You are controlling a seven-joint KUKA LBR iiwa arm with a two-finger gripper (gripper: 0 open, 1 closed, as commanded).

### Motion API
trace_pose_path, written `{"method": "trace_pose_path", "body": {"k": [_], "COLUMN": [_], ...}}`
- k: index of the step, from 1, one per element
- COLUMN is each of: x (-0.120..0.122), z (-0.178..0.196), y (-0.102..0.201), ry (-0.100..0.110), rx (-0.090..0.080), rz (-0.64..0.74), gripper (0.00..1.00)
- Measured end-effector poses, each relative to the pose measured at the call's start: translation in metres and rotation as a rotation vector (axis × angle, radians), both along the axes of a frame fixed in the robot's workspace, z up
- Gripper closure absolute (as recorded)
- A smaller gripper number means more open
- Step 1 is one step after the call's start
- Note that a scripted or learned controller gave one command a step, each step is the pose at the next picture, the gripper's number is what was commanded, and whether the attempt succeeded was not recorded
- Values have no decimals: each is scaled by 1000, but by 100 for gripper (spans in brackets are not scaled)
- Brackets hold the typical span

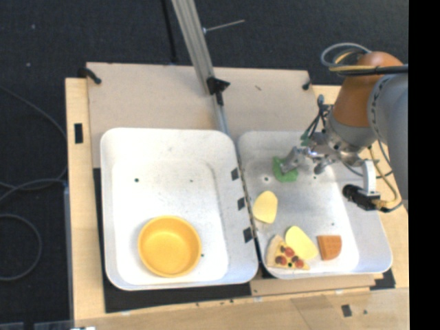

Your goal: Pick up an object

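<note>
I see my end effector [294, 161] low in the right bin [357, 253], touching the green object [285, 170]; its grip I cannot tell.

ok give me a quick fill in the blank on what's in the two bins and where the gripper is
1. The yellow bowl sits in the ____ bin of the view.
2. The gripper is right by the small ____ object.
3. The orange block lies in the same bin as the pizza slice, the ____ one.

Missing words: left; green; right
</note>
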State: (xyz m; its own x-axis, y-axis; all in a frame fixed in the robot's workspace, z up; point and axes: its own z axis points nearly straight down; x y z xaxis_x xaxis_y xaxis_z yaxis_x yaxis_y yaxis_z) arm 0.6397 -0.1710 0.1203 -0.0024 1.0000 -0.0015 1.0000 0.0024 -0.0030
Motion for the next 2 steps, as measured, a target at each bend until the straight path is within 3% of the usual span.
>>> {"method": "trace_pose_path", "body": {"k": [1, 2], "x": [0, 1], "z": [-20, -7], "y": [-1, -2], "ry": [-2, -8], "rx": [-1, -3], "rz": [-1, -1], "gripper": [0, 100]}}
